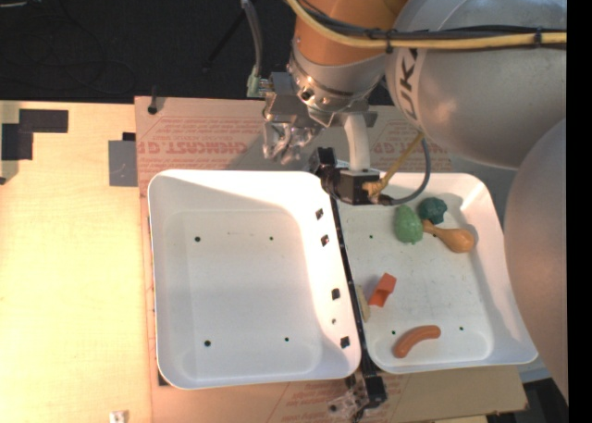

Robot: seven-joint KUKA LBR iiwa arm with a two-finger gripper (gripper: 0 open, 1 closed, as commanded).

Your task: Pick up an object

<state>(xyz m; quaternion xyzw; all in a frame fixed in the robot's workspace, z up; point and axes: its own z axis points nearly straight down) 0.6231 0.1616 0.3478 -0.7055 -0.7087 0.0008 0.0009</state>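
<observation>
**Four little objects sitting in the right bin, arm parked up at the back**

So all the pickable stuff is in the right bin [490,319]. Up near its far end there's a light green lumpy thing [408,225], and touching it on the right side is a darker teal piece [433,207]. A tan drumstick-looking object [453,238] lies just beside those two, its thin end pointing toward the green pair. Further down, closer to the divider between the bins, there's a small orange-red block [381,289], tilted a bit. Nearest the front edge is an orange sausage-shaped piece [416,341], lying at a slant and well apart from the cluster up top.

The left bin [176,273] sits right alongside, their long edges touching down the middle.

The jaws [285,142] hang past the far rim of the left bin, over the brown board [199,134] behind it, near where the two bins meet. They look metallic and blurry, and honestly I can't tell how far apart they are or whether anything's in them. Nothing from the right bin is close to them. Above sits the orange band [356,5] and the big grey arm [490,51] coming in from the right. Light wooden bench [65,264] off to the left.
</observation>
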